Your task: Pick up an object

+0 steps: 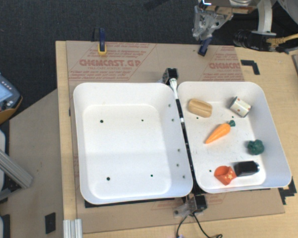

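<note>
Above, tool (204, 28), carrot (219, 133) in right bin (268, 108)

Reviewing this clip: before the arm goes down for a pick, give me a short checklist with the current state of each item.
1. Objects available in the right bin: ok. Bread roll, carrot, white block, green lump, black block and red piece all lie there.
2. Gripper clear of the bins: ok, it is up beyond the far edge.
3. Gripper carrying nothing: cannot tell.
4. Carrot free of neighbours: ok, it lies apart.
5. Red piece separate from black block: not ok, they touch.
</note>
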Tool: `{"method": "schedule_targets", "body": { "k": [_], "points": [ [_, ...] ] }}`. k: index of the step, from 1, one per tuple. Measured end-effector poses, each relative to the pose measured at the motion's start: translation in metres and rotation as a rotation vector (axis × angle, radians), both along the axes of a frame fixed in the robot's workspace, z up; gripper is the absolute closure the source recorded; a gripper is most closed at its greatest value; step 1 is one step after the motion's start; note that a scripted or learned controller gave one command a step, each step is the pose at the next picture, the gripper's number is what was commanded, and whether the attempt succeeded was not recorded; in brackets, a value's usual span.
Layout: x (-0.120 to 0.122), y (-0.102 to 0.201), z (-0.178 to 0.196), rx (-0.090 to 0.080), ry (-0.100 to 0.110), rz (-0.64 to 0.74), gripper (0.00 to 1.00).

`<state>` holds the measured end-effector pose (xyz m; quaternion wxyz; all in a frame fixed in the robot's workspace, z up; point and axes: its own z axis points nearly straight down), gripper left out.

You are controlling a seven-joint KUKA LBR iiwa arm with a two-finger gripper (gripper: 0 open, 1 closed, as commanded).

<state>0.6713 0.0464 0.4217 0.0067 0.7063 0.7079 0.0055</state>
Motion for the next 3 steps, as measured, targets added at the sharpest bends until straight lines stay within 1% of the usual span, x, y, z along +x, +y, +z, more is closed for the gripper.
{"method": "schedule_targets", "body": {
  "k": [1, 2, 3],
  "points": [
    [-0.005, 0.085, 0.045, 0.003, 0.011, 0.002, 1.0],
    [-0.005, 0.153, 0.067, 0.004, 0.011, 0.004, 1.0],
    [-0.006, 0.179, 0.072, 0.003, 0.013, 0.0, 1.0]
  ]
}}
